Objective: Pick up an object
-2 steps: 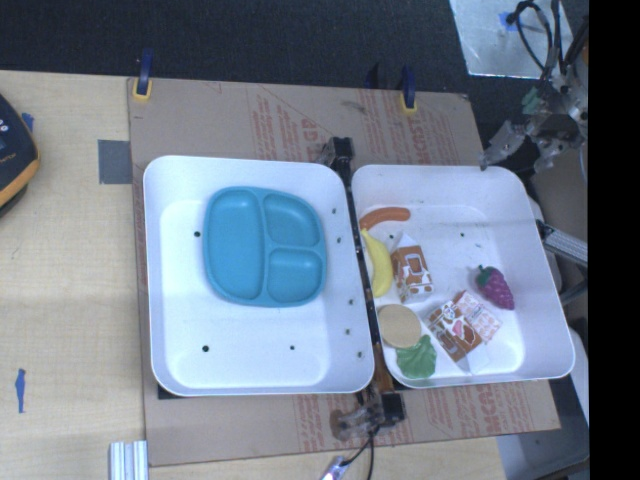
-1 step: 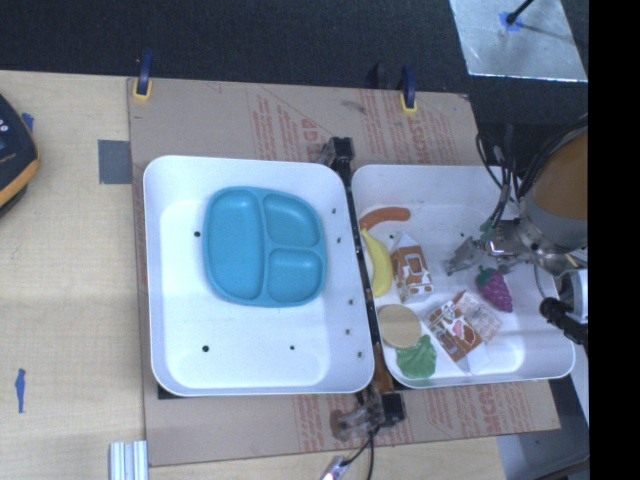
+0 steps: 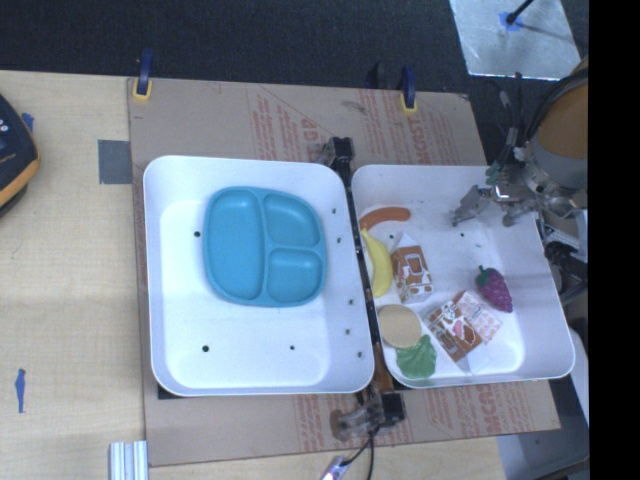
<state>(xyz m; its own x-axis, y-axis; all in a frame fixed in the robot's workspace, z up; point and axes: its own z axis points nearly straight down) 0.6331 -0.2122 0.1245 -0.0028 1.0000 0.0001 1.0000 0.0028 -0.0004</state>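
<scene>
Poised with gripper (image 3: 487, 208) spread open and empty at two o'clock over the right bin (image 3: 530, 363), well apart from toy grapes (image 3: 494, 288) lying at four o'clock, presumably lining up a pick.

From my station I count two white bins, the left bin (image 3: 175, 363) and the right bin (image 3: 520, 358). The left one carries one blue divided plate (image 3: 265, 246). In the right one I count seven small items: one sausage (image 3: 385, 214), one banana (image 3: 377, 261), two printed snack packets, one near the banana (image 3: 412, 273) and one further toward the front (image 3: 463, 326), one bunch of purple grapes (image 3: 494, 288), one tan round piece (image 3: 398, 325) and one green leafy piece (image 3: 416, 357).
</scene>
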